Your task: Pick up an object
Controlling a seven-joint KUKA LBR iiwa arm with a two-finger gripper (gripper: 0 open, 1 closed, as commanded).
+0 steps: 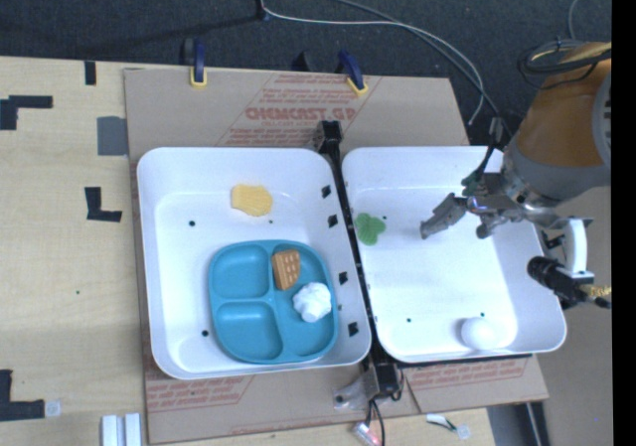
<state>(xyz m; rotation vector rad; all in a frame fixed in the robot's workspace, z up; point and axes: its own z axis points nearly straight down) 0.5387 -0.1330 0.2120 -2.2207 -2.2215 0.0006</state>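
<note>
My gripper (pixel 459 223) hangs over the right bin (pixel 437 265), its two fingers spread open with nothing between them. A small green object (pixel 370 228) lies at the right bin's left side, left of the fingers and apart from them. A white ball (pixel 485 332) rests near that bin's front right corner. In the left bin (pixel 169 196) a yellow piece (pixel 252 200) lies on the floor at the back. A blue divided tray (pixel 243 310) there holds a tan waffle-like piece (pixel 286 268) and a white lump (pixel 312 301).
Both bins sit on a cardboard sheet (pixel 288 106) held by clamps at the back. A black cable (pixel 298 7) runs across the dark floor behind. The arm's orange band (pixel 561 116) rises at the right edge.
</note>
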